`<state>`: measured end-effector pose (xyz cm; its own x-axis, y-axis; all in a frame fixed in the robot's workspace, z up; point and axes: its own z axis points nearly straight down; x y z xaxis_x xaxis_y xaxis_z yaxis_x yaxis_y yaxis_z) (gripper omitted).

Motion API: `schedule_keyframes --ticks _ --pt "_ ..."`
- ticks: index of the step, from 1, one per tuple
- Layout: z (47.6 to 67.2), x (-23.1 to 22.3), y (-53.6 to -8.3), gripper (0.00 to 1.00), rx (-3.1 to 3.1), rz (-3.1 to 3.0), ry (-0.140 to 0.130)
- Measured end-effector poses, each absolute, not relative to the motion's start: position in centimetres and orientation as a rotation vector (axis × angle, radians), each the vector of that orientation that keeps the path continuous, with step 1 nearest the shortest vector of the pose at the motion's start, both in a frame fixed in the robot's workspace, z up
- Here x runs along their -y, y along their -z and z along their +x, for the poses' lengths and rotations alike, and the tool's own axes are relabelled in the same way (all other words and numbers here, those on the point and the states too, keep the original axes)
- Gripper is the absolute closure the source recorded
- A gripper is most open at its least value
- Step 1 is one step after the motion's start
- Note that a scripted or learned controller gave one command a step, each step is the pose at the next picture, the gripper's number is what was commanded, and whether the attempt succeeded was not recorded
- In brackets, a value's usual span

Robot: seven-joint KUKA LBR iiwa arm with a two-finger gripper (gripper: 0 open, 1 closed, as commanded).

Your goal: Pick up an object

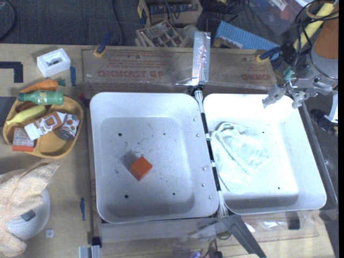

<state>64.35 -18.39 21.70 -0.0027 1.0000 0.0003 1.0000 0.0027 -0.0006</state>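
Bench top: pale wooden work surface (54,55) running under and around the bins, lit evenly from above.
Back rail: clear plastic panel with reddish lettering (142,69) standing along the far edge, held by a blue clamp (102,46) at its left end.
Floor: dark blue-grey carpet (64,12) beyond the bench, in shadow.
Floor clutter: small wooden crate of parts (166,7) and a blue textured sheet (244,36) lying near black cables.
Left side of bench: yellow shallow bowl full of toy food and small packets (43,125), a white small box (54,62) behind it, a crumpled tan cloth (24,192) in front.
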Motion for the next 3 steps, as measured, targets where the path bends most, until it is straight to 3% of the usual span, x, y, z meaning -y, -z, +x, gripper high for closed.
schedule_keyframes --ticks 1,2,3 --pt "61.6 8.2 -18.5 0.00 2.327 -2.109 -0.001" --pt "61.6 8.2 -18.5 0.00 2.327 -2.110 -0.001" --pt "59.6 9.5 -9.6 0.00 2.417 -2.016 0.006"
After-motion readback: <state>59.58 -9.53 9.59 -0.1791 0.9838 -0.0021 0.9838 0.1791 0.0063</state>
